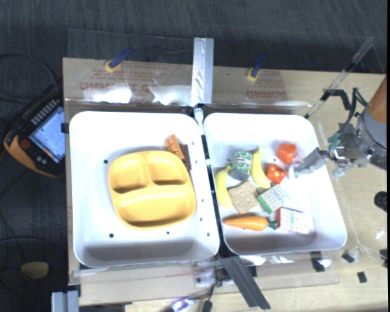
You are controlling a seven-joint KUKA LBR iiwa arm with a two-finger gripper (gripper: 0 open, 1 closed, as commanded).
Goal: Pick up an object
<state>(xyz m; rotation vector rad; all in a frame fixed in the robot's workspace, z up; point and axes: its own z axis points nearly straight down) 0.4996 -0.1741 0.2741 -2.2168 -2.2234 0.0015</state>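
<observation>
A: Biggest first. Left bin (84, 194) has the yellow divided tray (151, 187) filling most of it, small orange-brown piece (175, 147) at the tray's top right corner. Right bin (325, 194) holds the clutter.

B: Gripper?

A: Gripper (307, 163) sits at the right bin's right wall, above the pile. Can't tell its state, too small and blurred. Nothing visibly in it.

B: Candidates to pick?

A: All in the right bin, packed tight: banana (260, 169), carrot (246, 223) along the front, bread slice (242, 197), white box (294, 220), two red tomatoes (281, 162) nearest the gripper, green item (242, 158).

B: Risks?

A: My guess: crowding. Items touch or overlap, so a descent could land on two at once or shove a neighbour aside. Tomatoes are round, likely to roll out of a pinch. Starting so close to the wall, it could clip the rim. Flat bread and box give little to grab.
</observation>
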